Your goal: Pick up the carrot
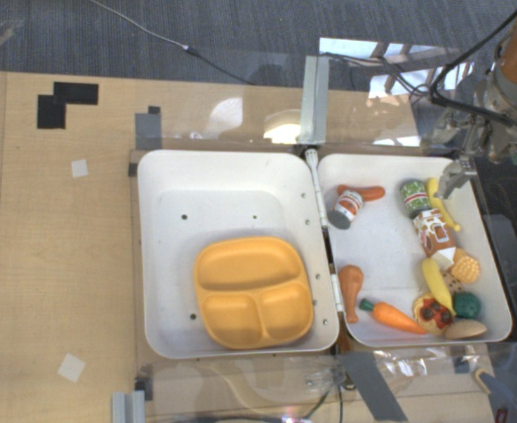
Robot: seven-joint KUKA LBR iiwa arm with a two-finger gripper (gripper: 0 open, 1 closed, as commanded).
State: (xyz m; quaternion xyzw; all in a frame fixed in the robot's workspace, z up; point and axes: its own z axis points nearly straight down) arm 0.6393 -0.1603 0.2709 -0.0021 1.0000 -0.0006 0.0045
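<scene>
Gripper [456, 176] state unclear, above right bin's far edge; carrot [393, 315] lying flat, tip toward lower right.

I see the arm [515, 69] cut off at the right edge, and the gripper [456, 176] looks too blurred to read its fingers.

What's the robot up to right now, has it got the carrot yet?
Gripper above right bin's far right corner, holding nothing. Carrot lies at the bin's near edge, untouched. Chicken drumstick and strawberries close beside it.
</scene>
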